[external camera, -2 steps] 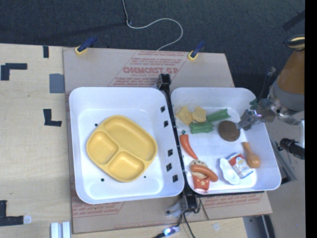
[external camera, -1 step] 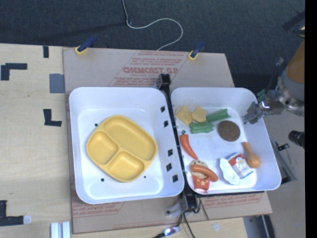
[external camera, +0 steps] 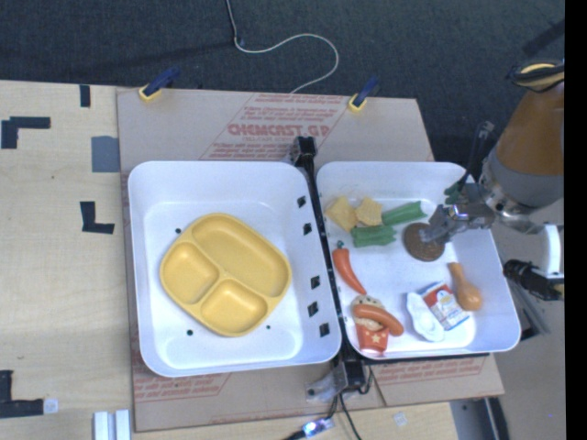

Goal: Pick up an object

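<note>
The right bin (external camera: 477,337) holds several toy foods. Two yellow cheese pieces (external camera: 353,213) and a green vegetable (external camera: 385,225) lie at its far left. A brown round piece (external camera: 424,244) lies near the middle. An orange carrot (external camera: 347,269), a hot dog (external camera: 380,317), a red fries box (external camera: 371,338), a white and red packet (external camera: 437,309) and a drumstick (external camera: 464,286) lie nearer the front. My gripper (external camera: 442,225) reaches in from the right and hangs low, right over the upper right edge of the brown round piece.
The left bin (external camera: 147,246) holds a yellow divided tray (external camera: 225,271). A black divider (external camera: 316,246) runs between the bins. The arm's grey and orange body (external camera: 532,145) stands over the right bin's far right corner. A white cable (external camera: 275,44) lies behind the bench.
</note>
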Tool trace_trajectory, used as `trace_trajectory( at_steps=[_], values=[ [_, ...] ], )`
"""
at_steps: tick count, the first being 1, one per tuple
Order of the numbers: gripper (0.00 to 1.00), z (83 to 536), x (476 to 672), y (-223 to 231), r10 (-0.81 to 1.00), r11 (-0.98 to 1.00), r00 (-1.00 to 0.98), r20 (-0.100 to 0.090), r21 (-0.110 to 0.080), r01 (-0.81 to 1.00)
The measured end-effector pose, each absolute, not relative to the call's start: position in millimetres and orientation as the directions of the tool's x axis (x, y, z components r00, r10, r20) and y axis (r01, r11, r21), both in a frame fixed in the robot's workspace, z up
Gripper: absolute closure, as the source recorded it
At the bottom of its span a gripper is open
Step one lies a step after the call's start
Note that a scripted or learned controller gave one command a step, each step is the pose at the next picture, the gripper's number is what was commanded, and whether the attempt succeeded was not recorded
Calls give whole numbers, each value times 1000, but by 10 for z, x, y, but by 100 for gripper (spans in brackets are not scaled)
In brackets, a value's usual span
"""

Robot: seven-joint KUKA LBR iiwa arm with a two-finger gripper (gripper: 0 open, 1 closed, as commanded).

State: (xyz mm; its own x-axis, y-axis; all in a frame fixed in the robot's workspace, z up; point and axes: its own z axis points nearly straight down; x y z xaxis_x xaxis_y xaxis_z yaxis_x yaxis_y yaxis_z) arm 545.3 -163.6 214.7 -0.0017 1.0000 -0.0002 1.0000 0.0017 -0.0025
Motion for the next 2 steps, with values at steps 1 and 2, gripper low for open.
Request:
trace_trajectory(
  at_steps=[1,2],
  values=[
    [100,2241,5208,-1073,1000,6,-6,2,-3,1000],
    [100,2250,4907,-574,1000,3,-3,1,-4,1000]
  ],
)
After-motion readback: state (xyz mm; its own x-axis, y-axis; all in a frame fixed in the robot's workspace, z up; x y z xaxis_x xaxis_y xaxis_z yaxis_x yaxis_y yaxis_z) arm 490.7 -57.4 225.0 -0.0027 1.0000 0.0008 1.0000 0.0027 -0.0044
